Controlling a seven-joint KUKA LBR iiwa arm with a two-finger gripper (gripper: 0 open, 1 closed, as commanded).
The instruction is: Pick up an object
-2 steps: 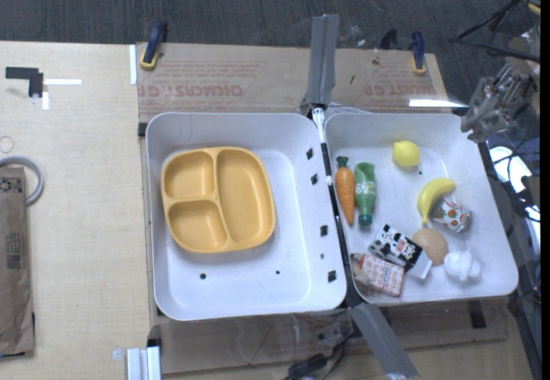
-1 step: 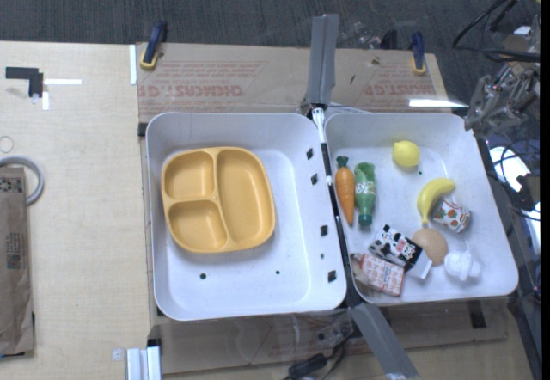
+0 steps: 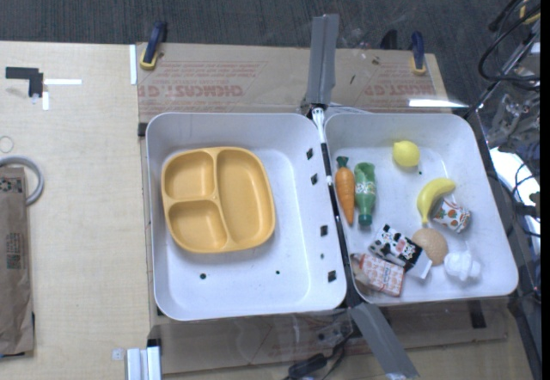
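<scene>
Two bins [image 3: 241, 305] mid-frame | camera view: gripper state cannot tell | right bin: carrot [image 3: 345, 190] touching green bottle [image 3: 365, 193], lemon [image 3: 406, 154], banana [image 3: 432, 196] | packet [image 3: 379, 273] print illegible | cardboard [image 3: 223, 82] lettering upside down, unreadable | left bin: yellow tray [image 3: 218, 199]

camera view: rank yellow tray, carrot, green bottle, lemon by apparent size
1. yellow tray, by far the largest
2. carrot and green bottle, lying side by side and looking alike in size, so not ranked apart
3. lemon, the smallest
</scene>
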